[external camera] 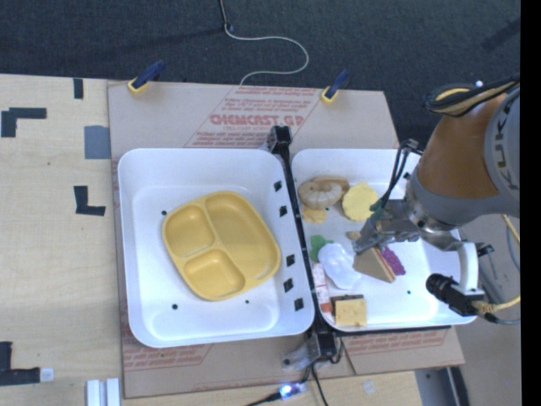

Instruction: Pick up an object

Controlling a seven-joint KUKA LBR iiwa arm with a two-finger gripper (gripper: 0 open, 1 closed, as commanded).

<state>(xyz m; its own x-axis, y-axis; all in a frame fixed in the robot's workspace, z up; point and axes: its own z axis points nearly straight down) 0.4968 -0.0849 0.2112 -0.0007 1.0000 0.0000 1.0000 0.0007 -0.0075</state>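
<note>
Two white bins side by side on bench, split by a black divider (292, 218).

Left bin (139, 227): one yellow sectioned tray (221, 244), lying flat mid-bin, well apart from the arm.

Right bin (423, 307): small food-like pieces clustered toward the divider side, within easy reach from the right. Tan ring-shaped piece (321, 193), yellow round piece (359, 201), green bit (318, 245), white lump (338, 265), tan wedge with purple edge (378, 265), yellow cracker-like square (351, 311).

End effector (370, 237) low over cluster, just above the wedge and beside the white lump. Opening impossible to tell; nothing seen gripped. Likely lining up on the wedge.
</note>
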